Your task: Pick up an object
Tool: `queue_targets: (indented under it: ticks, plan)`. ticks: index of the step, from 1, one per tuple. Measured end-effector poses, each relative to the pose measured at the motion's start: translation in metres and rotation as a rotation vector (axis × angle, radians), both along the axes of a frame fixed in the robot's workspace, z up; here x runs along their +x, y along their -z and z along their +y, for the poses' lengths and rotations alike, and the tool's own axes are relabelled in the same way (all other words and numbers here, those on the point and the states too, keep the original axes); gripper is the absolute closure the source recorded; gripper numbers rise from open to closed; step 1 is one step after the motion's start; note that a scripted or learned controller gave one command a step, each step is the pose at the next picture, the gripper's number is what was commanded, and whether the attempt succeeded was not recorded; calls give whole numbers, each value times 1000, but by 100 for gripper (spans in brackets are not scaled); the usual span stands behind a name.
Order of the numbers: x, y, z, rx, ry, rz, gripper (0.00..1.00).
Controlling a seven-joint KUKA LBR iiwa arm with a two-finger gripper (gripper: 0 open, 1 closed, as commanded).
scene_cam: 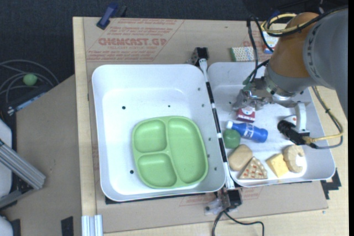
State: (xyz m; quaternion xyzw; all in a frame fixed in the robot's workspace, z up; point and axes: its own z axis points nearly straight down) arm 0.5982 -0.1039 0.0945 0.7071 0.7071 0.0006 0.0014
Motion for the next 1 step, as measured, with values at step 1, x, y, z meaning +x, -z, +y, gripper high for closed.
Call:
queue_targets:
  ticks: [1]
  plan:
    - [-12,-91,71,2,-2,1,100]
